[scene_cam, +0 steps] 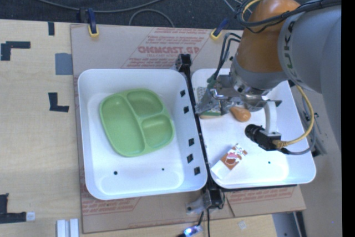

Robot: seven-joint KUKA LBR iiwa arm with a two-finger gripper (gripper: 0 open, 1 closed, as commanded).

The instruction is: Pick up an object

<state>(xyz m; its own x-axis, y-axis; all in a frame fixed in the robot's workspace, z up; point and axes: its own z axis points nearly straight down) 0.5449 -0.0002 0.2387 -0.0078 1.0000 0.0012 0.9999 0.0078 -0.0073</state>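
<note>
The gripper (213, 101) sits low in the right bin (294, 175), against its left wall, where a small greenish item (210, 114) lies just under it; whether it pinches anything cannot be told. An orange-brown lump (241, 114) and a red-and-white packet (234, 156) lie loose nearby as other candidates. The left bin (91, 119) holds a green divided plate (137, 121), well apart from the arm.

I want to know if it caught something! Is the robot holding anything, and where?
Cannot be told. The end effector sits low in the right bin, its tip hidden, near the orange thing.
</note>
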